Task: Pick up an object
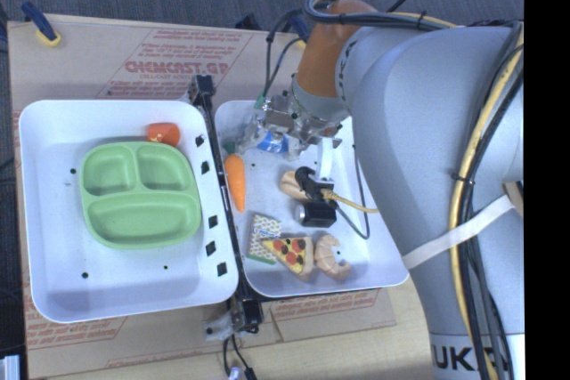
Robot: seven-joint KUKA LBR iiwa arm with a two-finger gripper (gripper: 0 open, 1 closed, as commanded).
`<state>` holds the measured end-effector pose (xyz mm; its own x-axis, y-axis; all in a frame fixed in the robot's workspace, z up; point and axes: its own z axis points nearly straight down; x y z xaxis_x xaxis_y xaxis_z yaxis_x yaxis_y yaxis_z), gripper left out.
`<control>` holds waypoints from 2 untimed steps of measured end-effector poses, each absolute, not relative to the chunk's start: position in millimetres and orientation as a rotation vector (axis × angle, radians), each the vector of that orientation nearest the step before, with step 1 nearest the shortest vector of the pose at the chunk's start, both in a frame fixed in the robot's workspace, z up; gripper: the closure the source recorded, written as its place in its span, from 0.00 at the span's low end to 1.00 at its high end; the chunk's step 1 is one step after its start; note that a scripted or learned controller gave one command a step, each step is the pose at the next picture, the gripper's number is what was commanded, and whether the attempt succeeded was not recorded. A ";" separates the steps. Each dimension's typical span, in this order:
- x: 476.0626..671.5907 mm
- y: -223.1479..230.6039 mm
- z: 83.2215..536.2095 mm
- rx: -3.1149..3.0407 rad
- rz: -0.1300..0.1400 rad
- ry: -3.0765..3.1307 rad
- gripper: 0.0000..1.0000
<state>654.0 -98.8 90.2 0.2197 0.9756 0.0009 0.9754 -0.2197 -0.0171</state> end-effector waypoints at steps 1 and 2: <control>654.3 -98.4 100.3 -2.437 0.017 -1.959 1.00; 656.9 -63.3 242.7 -2.136 0.001 -2.304 1.00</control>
<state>656.9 -63.3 242.7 -0.0758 0.9971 -0.0005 0.9971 0.0758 -0.0006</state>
